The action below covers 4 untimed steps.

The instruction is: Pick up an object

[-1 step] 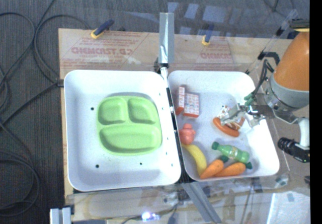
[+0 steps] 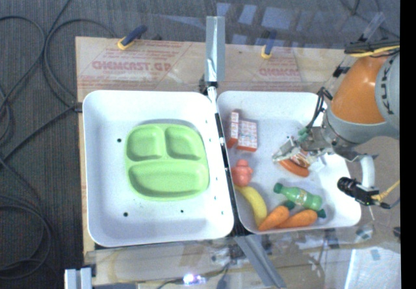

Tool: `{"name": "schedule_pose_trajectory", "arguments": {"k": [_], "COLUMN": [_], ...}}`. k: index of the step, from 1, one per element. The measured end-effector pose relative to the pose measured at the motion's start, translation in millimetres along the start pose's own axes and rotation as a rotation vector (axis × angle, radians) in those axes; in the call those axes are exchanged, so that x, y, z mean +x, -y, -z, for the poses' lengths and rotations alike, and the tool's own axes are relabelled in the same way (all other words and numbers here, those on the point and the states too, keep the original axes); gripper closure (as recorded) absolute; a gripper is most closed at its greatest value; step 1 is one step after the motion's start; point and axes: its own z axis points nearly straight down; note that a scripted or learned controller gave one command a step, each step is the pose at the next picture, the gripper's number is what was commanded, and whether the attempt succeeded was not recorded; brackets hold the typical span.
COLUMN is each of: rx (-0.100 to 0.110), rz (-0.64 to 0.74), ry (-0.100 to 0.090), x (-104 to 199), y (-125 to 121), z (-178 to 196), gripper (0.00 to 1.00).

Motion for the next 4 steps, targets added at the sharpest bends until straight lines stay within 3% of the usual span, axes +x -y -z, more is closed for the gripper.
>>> {"name": "schedule_pose_trajectory", "arguments": {"k": [1, 2, 3, 4], "rx": [0.001, 0.002, 0.005, 0.002], "rz": [0.000, -0.153, -0.154, -0.086], "ry": [-0.001, 0.003, 0.000, 0.001], "x": [0.2, -28.3, -28.0, 37.1], "y": [0.3, -26.6, -26.4, -52.3], "z": [-0.5, -42.2, -36.0, 66.1], "gripper": [0.00, 0.00, 1.00, 1.00]}}
